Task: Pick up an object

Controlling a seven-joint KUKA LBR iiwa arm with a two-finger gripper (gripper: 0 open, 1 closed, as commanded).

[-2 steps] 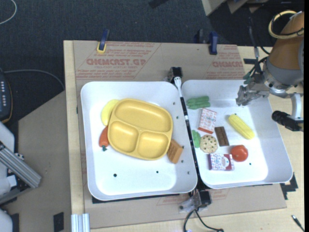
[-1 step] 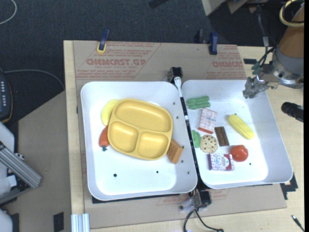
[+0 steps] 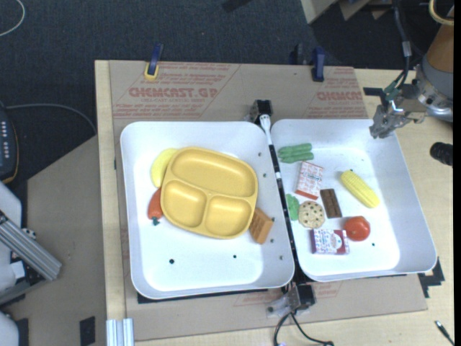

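Observation:
My gripper (image 3: 382,125) hangs over the far right corner of the right bin (image 3: 410,215), above its rim, with nothing visible in it. Below it in that bin lie a green pod (image 3: 295,152), a red and white packet (image 3: 310,179), a yellow corn cob (image 3: 358,188), a brown chocolate bar (image 3: 330,202), a round cookie (image 3: 311,214), a small green piece (image 3: 292,206), a red tomato (image 3: 356,228) and a red carton (image 3: 329,241). The corn cob is the nearest of them to the gripper.
The left bin (image 3: 202,272) holds a yellow divided plate (image 3: 209,192), a yellow fruit (image 3: 160,166) and an orange-red vegetable (image 3: 155,206) at its left, and a brown cracker (image 3: 261,226) at its right. Clamps (image 3: 152,63) hold the cardboard at the back.

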